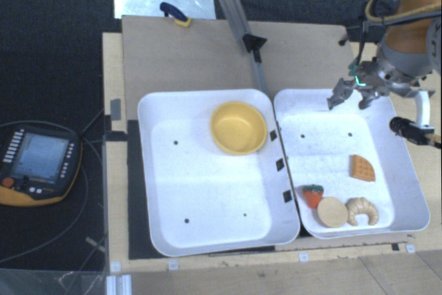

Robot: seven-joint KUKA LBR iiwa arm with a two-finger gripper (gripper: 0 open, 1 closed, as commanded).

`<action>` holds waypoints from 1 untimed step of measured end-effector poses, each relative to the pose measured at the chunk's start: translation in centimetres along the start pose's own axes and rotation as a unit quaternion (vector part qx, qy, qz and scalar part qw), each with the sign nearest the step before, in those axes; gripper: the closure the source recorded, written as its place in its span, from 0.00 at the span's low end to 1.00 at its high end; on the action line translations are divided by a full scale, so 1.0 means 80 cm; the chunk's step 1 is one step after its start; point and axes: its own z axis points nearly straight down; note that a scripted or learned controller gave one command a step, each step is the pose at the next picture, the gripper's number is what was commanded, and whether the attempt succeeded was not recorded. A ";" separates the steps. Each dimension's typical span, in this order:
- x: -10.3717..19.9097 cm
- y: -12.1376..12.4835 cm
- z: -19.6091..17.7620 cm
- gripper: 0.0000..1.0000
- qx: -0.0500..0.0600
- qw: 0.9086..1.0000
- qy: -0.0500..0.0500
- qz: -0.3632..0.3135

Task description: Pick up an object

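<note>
Since the task names no one item, the wafer (pixel 362 168) looks the easiest pick: it lies alone on bare floor in the right bin (pixel 304 122), with room on every side for the fingers to come down. It sits well below the gripper (pixel 351 101) in the camera view, toward the near end of the bin and slightly to the arm's side. The gripper hangs over the bin's far end, its two fingers spread apart with nothing between them. To do the step well, I judge it should travel over the wafer first, then drop straight, straddling the flat piece across its narrow width. Further from the gripper, the strawberry (pixel 313 195), round cookie (pixel 332 212) and croissant (pixel 362 211) crowd together, touching or nearly so; a grasp there risks knocking neighbours. The bowl (pixel 238 127) stands in the left bin (pixel 166 176), well apart.
</note>
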 end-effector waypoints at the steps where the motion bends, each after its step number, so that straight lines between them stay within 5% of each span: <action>1: 0.000 0.000 0.000 0.00 0.000 1.000 0.000 0.000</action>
